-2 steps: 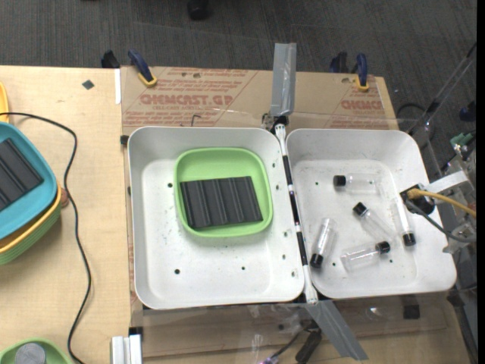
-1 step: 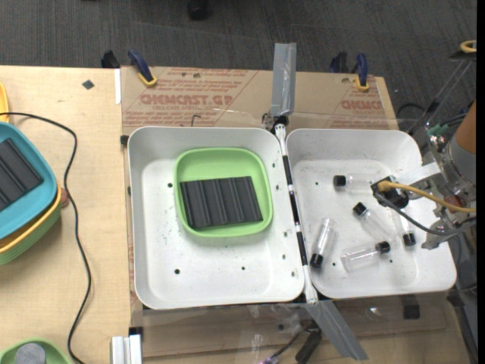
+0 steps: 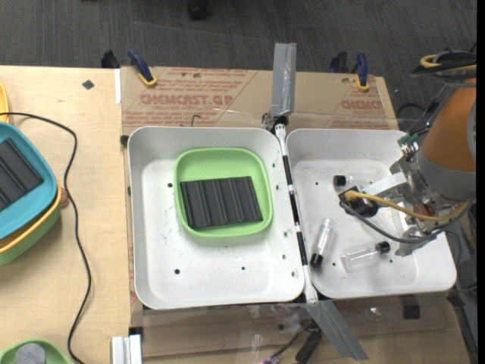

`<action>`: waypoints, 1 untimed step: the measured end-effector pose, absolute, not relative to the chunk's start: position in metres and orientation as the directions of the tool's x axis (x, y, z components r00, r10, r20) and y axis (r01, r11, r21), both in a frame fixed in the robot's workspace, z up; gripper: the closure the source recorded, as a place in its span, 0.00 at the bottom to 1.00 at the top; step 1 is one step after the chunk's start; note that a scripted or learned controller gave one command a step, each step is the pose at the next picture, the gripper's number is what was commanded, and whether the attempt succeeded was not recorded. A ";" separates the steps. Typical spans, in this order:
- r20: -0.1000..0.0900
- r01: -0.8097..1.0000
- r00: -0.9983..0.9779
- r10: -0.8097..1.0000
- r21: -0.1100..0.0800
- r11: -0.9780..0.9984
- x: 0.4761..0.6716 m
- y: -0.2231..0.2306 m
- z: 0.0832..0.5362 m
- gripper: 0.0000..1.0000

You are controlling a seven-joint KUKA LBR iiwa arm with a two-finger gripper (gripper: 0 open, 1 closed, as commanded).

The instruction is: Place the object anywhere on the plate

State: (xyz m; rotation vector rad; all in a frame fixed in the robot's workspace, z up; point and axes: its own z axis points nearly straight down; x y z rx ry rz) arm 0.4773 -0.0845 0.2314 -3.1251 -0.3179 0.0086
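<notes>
A green square plate sits in the left bin and carries a dark ribbed pad. In the right bin lie two clear tubes with black caps: one near the bin's left wall, the other closer to the front right. A small black cap lies farther back. My gripper hangs low over the right side of the right bin, just right of the second tube. The wrist and its cables hide most of it. I see nothing held in it.
A yellow and a black cable loop from the wrist over the middle of the right bin. The divider between the bins runs front to back. Teal and green trays are stacked at the far left of the bench.
</notes>
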 end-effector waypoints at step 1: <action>-0.005 0.196 0.981 0.196 0.000 -0.981 0.477 -0.135 0.248 0.00</action>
